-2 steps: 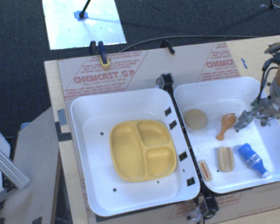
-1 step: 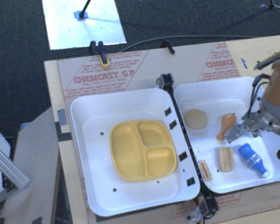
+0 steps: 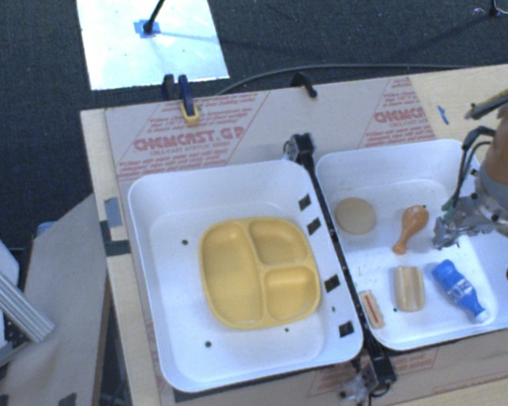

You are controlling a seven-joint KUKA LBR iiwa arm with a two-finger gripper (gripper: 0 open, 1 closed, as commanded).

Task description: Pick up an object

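In the camera view, two white bins sit side by side on the table, likely so things can be lifted from one and dropped in the other. The left bin point(image 3: 158, 259) carries a yellow divided plate point(image 3: 259, 270). The right bin point(image 3: 376, 165) holds the candidates, well spread so each can be reached alone: a tan disc point(image 3: 356, 215), an orange drumstick-shaped toy point(image 3: 410, 226), a hot-dog toy point(image 3: 372, 308), a beige bread piece point(image 3: 408, 287) and a blue bottle point(image 3: 459, 289). The tool point(image 3: 447, 229) hangs just right of the drumstick, holding nothing visible; whether it is parted, I cannot tell.

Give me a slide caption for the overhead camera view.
KUKA gripper over right bin beside chicken drumstick and blue bottle; yellow divided tray left.
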